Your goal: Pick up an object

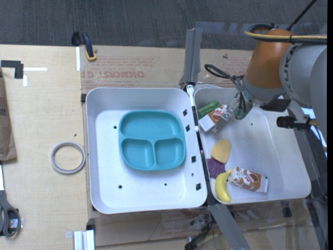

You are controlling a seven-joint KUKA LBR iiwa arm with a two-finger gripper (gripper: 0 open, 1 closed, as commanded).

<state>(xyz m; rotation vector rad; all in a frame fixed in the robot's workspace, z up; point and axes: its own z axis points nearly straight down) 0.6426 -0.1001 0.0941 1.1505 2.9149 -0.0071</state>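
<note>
Camera view, looking down: two white bins side by side on the surface (41, 108). Left bin (99, 155) holds a teal divided plate (152, 140), roughly centred, flat, three compartments. Right bin (278, 155) holds the loose items. Arm (291, 61), grey with orange band, reaches in from the right edge over the far part of the right bin. Tool (227, 114) sits low near the far-left corner of the right bin, right at a small red-and-white packet (215, 117); the tips look to be touching or overlapping that packet, but it is too small and dark to say how far apart the tips are or whether the packet is between them, so cannot tell. A green item (207, 109) lies just beside the packet, against the left wall of the right bin at the far end. A pale yellow chip-shaped piece (221, 150) lies mid-bin near the left wall. A purple item (215, 166) lies just below it, touching the banana (222, 186), which is at the near-left corner. A brown-and-white carton (248, 179) lies flat just beside the banana, along the near edge. On the surface left of the bins: a grey tape ring (68, 157), a brown bag (6, 124) at the left edge, scissors (9, 219) at the near-left corner.
</note>
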